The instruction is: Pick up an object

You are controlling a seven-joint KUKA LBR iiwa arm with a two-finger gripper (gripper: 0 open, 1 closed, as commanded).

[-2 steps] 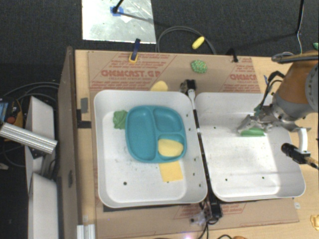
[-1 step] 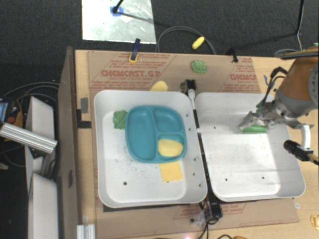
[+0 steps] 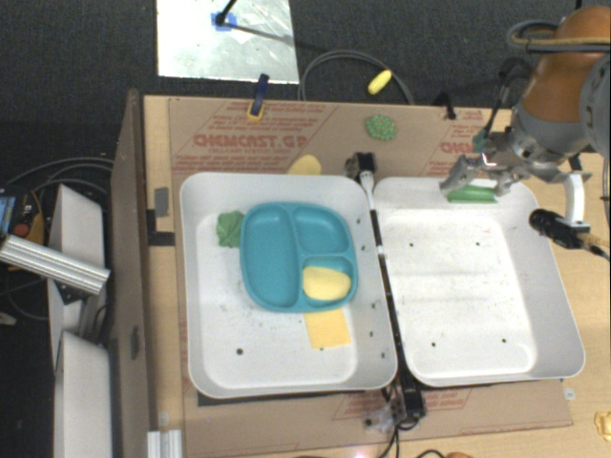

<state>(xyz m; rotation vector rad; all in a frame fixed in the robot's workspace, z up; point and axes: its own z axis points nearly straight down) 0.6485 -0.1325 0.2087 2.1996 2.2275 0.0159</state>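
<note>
The gripper (image 3: 474, 181) has its fingers clamped on a flat green piece (image 3: 473, 195) (maybe toy food), raised over the right bin (image 3: 477, 294), so the pick looks nearly done.

Both white bins, the left bin (image 3: 205, 284) and the right bin (image 3: 496, 294), look like smooth, faintly glossy plastic. The teal divided plate (image 3: 277, 256) has a matt plastic look. The counter (image 3: 248, 136) is covered in printed brown cardboard, dull and flat. A crinkled, shiny foil-like sheet (image 3: 227, 29) lies on dark, rough carpet (image 3: 67, 55).
</note>
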